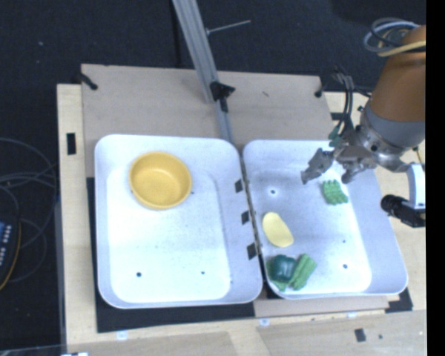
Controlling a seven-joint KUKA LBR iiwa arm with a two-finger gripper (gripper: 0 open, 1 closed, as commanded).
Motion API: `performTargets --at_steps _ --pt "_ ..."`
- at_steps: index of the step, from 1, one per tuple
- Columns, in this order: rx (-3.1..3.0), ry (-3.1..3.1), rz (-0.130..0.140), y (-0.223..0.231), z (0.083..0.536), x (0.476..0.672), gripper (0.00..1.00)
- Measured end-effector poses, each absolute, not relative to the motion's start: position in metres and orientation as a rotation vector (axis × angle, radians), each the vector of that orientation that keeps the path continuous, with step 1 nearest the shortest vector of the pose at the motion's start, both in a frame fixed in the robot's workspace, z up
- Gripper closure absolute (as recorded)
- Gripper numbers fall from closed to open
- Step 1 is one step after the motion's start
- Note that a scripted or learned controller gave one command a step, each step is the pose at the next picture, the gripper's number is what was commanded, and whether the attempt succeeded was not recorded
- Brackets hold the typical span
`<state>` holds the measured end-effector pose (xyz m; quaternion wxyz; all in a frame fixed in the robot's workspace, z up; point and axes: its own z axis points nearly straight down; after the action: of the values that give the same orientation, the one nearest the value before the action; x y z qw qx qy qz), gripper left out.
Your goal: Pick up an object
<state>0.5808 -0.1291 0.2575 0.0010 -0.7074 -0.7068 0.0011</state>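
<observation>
1. Bins first: two shallow white bins sit side by side on the bench, the left bin (170, 273) and the right bin (356, 265), their inner walls touching along the middle.
2. Nearest the camera, at about 7 o'clock in the right bin, a dark green round object (282, 267) lies against a lighter green ridged piece (302, 271); the two touch.
3. Just beyond them, toward 9 o'clock in that bin, lies a yellow oval object (277, 230), apart from the green pair.
4. Farther back, at about 1 o'clock in the right bin, a small green ribbed object (334, 192) rests on the bin floor.
5. The gripper (332, 170) hangs over that bin with its two fingers spread apart and nothing between them; the ribbed object sits just at 6 o'clock from the fingertips, close beneath them.
6. In the left bin, at about 10 o'clock, a yellow bowl (161, 179) stands upright, well apart from the gripper.
</observation>
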Motion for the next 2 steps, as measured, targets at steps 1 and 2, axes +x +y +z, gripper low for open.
performTargets --at_steps 1,2 --pt "-2.22 -2.218 0.005 -0.129 0.201 0.571 0.0" --pt "-2.221 -2.219 0.004 -0.127 0.159 0.569 0.0"
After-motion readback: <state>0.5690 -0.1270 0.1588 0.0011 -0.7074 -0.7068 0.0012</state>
